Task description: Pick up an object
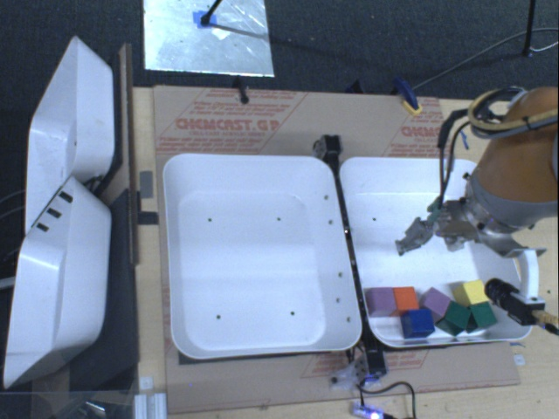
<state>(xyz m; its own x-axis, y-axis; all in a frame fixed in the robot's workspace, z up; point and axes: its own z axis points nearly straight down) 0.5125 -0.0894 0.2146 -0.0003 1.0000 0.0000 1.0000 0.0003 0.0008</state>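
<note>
While the arm (pixel 515 160) leans in from the right of the frame, its gripper (pixel 417 236) hangs over the middle of the right bin (pixel 384 190), pointing toward the frame's left. Its fingers look slightly parted with nothing between them, though the view is too soft there to be fully sure. Below it, along the right bin's lower wall, the blocks sit clustered in a loose row: a pale purple block (pixel 381 300) at the left end, an orange block (pixel 405 298) touching it, a blue block (pixel 417 322) just below the orange one, a second purple block (pixel 436 303) tilted beside them, then a dark green block (pixel 454 319), a yellow block (pixel 474 292) above it, and a brighter green block (pixel 481 316) at the right end. The gripper is well apart from all of them, higher in the frame. To the left, the left bin (pixel 253 251) sits side by side with the right one, both resting on a cardboard sheet (pixel 227 116) printed with red lettering. A shiny metal plate (pixel 208 24) lies at the upper left of the frame.
</note>
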